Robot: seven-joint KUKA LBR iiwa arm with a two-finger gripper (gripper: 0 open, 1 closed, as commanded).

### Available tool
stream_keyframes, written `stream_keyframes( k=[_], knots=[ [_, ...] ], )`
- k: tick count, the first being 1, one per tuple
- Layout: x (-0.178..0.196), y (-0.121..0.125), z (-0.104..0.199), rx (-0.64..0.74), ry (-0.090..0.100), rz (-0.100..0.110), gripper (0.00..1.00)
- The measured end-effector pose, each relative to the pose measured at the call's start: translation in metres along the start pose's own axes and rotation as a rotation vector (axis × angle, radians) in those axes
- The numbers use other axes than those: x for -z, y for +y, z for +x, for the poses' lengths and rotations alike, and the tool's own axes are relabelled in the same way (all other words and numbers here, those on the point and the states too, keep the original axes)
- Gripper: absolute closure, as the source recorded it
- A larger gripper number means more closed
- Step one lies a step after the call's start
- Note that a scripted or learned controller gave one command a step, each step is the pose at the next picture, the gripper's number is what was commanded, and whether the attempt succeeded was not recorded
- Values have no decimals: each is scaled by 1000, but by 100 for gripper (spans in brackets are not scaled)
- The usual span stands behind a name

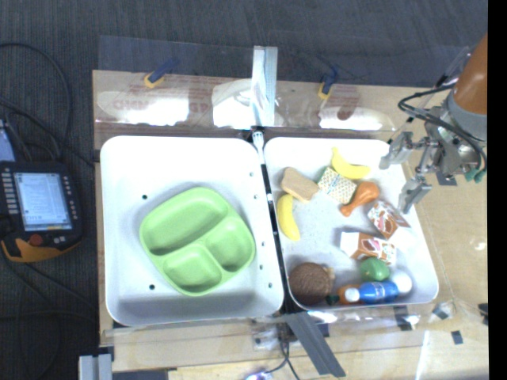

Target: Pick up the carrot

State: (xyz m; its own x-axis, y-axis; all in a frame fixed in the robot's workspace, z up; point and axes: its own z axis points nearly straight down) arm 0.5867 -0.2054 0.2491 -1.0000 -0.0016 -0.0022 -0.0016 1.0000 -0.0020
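Note:
The carrot (pixel 359 196) is a short orange piece lying at a slant in the upper middle of the right bin (pixel 429 267), between a checked packet and a red-and-white wrapper. My gripper (pixel 403 172) hovers over the bin's upper right rim, just right of the carrot and apart from it. It is open, its two fingers spread wide, with nothing between them. The arm's orange band (pixel 475 85) sits at the right edge of the view.
The right bin also holds two bananas (pixel 287 217), a bread piece (pixel 299 184), a brown round lump (pixel 310 281), a blue bottle (pixel 377 291), a green ball (pixel 375 269) and wrappers (pixel 369 246). A green divided plate (pixel 198 238) lies in the left bin (pixel 127 172).

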Motion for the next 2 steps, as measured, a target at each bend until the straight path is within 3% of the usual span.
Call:
stream_keyframes(
  k=[1,2],
  knots=[
    [-158,71,1,-344,-10,0,0],
    [-156,100,-48,-571,0,0,0]
  ],
)
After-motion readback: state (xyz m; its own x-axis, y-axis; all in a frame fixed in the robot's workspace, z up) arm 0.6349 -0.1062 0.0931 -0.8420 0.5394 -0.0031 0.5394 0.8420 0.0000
